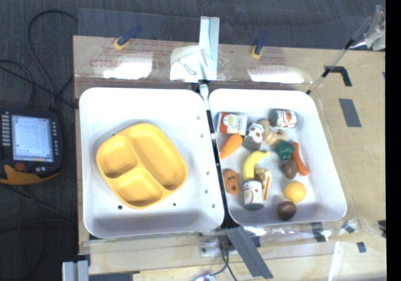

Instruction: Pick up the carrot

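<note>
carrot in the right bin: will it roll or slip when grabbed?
The carrot looks like a smooth, tapered plastic toy, so it probably slips toward its thin end under a pinch. Rounded body, likely to roll if nudged. It lies close to the bin wall and the carton, so finger room seems tight.

Bright, even overhead light — glare on clear sheeting [125, 66], soft shadows, slightly blurry
</note>
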`<move>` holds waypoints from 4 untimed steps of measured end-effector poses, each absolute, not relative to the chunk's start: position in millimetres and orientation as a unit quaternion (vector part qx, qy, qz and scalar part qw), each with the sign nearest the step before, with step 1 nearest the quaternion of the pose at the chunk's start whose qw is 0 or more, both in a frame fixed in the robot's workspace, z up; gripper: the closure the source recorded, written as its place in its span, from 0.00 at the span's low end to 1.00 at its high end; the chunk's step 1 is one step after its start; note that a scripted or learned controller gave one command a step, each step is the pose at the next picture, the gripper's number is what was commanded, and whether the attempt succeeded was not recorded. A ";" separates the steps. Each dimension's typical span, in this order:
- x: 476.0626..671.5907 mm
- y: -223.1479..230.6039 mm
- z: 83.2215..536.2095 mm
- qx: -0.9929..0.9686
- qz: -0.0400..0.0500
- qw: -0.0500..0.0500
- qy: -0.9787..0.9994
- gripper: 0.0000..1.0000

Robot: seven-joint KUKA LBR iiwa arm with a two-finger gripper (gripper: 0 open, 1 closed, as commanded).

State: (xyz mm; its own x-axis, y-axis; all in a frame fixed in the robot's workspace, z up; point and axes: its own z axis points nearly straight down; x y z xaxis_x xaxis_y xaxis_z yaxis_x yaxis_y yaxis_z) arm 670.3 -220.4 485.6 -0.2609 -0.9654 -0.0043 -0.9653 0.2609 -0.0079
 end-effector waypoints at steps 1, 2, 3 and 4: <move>669.1 -219.0 319.4 -0.681 0.005 -0.001 0.732 1.00; 670.5 -219.5 422.2 -0.734 -0.004 0.004 0.679 1.00; 634.2 -215.7 330.6 -0.807 0.002 0.000 0.591 1.00; 669.3 -215.0 371.7 -0.877 0.000 0.002 0.481 1.00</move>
State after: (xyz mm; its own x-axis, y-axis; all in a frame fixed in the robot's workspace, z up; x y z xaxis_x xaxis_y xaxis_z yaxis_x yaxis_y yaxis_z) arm 669.3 -215.0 371.7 0.5371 -0.8435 -0.0021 -0.8435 -0.5371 -0.0040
